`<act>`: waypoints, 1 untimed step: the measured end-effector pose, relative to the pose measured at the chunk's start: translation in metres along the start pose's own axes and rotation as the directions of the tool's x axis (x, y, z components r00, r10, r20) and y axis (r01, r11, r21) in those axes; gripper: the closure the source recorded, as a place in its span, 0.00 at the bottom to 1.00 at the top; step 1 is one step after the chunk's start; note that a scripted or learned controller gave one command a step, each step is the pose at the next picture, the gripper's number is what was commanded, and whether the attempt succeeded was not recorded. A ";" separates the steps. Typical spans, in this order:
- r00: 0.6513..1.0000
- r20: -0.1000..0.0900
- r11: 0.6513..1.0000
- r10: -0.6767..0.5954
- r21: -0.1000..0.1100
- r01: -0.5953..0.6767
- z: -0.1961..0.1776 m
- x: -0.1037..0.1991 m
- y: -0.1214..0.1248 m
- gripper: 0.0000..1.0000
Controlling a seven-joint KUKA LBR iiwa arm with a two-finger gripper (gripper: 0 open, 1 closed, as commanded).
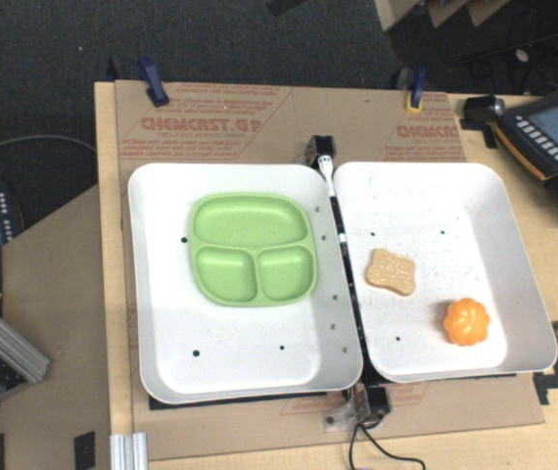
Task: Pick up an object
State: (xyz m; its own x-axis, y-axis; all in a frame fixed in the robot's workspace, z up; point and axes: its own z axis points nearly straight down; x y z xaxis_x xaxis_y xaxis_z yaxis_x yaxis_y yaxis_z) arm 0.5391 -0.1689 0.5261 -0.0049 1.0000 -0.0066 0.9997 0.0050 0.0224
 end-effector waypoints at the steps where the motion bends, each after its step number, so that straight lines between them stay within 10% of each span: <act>1: 1.000 -0.009 1.000 0.001 0.024 0.000 0.006 0.057 -0.056 0.00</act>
State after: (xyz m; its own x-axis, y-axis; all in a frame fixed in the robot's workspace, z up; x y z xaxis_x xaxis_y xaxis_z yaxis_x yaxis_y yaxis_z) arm 0.4830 -0.1125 0.5183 -0.0046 1.0000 0.0021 1.0000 0.0046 -0.0016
